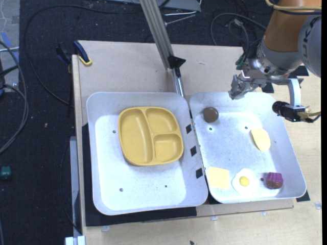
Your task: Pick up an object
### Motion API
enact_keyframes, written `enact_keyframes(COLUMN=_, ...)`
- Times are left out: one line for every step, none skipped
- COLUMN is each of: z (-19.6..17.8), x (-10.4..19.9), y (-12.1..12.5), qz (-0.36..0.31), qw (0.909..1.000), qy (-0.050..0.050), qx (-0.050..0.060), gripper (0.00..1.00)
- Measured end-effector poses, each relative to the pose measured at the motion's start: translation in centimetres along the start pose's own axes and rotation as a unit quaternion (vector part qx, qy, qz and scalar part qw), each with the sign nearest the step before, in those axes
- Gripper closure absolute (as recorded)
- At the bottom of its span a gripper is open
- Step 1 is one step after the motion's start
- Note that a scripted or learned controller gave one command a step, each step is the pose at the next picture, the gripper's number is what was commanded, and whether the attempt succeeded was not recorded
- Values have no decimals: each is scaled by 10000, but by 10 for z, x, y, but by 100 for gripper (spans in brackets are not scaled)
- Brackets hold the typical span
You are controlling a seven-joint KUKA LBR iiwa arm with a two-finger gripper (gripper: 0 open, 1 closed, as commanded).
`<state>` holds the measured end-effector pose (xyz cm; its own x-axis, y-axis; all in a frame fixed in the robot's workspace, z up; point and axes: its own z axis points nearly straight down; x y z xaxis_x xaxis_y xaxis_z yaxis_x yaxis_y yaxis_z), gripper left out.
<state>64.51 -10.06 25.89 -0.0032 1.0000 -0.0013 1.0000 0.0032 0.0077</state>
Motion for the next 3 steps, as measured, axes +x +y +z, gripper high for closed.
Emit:
enact_keyframes(z=-31, x=0, y=1, qz=-1, qw=10000, qy=3, qx=13, gripper=100)
enact_keyframes(z=-30, x=51, y=-5, qz=-19, qw=10000, qy=9, qx=38, gripper=100)
enact_keyframes(z=-12, x=100, y=-25, qz=-21, qw=10000, qy=11, qx=55, gripper=100)
